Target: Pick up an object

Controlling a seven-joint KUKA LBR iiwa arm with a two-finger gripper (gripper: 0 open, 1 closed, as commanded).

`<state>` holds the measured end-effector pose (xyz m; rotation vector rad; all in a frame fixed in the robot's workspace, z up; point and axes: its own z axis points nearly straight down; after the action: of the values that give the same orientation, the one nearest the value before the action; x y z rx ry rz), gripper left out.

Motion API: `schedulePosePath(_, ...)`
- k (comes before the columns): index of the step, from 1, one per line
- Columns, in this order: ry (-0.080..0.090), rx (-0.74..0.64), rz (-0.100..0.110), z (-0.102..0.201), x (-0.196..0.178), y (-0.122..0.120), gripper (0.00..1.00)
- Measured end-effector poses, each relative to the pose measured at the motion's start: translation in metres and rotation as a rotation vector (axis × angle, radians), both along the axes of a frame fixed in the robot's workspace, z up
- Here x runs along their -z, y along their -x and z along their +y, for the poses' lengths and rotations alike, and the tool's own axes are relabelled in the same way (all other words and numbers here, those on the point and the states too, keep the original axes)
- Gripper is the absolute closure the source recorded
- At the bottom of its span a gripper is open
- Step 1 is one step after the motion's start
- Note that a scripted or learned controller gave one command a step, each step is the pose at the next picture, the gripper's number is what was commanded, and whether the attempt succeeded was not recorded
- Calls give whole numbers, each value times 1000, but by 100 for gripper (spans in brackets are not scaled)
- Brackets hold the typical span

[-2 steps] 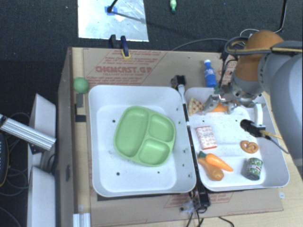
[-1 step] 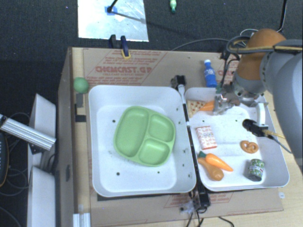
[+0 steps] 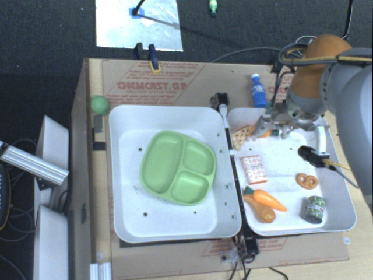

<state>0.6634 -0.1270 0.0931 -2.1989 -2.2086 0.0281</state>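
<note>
My gripper (image 3: 273, 126) hangs low over the far left part of the right bin (image 3: 341, 214), reaching in from the right. A small orange piece (image 3: 263, 135) lies right by its tip; whether it is held I cannot tell. Beside that lies a tan waffle-like cracker (image 3: 239, 136). Further forward in the same bin are a pink and white box (image 3: 253, 169), a pretzel (image 3: 306, 181), a carrot (image 3: 269, 199) with an orange lump (image 3: 264, 214) next to it, and a small green can (image 3: 315, 209).
The left bin (image 3: 125, 214) holds a green divided plate (image 3: 178, 167). A blue bottle (image 3: 258, 90) stands on the bench just behind the right bin. A green ball (image 3: 99, 104) sits at the bench's left edge.
</note>
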Motion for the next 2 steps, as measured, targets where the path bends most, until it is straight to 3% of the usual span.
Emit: schedulePosePath(2,0,0,-3,-19,13,0,0)
